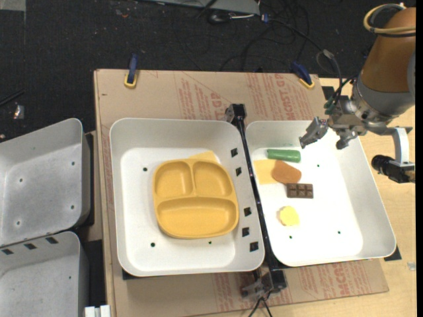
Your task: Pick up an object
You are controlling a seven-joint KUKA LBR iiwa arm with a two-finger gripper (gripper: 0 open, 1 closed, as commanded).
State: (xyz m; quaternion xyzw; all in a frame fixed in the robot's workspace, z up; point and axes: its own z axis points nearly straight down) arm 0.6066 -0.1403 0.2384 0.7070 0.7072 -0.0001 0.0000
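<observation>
In the right bin (370, 197), toward its left side, lies a small cluster of toy food: a green piece (283, 154) at the top, an orange-brown piece (287, 172) just below it overlapping a pale yellow slice (263, 172), a dark brown chocolate block (299, 191) under that, and a yellow round piece (288, 216) lowest, a little apart. Above the bin's upper right part hovers the pincer (328, 137), its two fingers spread apart with nothing between them; the left fingertip sits just right of the green piece without touching it. The grey arm (386, 65) with its orange band rises behind. In the left bin (129, 177) rests a yellow divided tray (195, 199), three compartments up. Both bins sit on a cardboard-covered bench (172, 88).
</observation>
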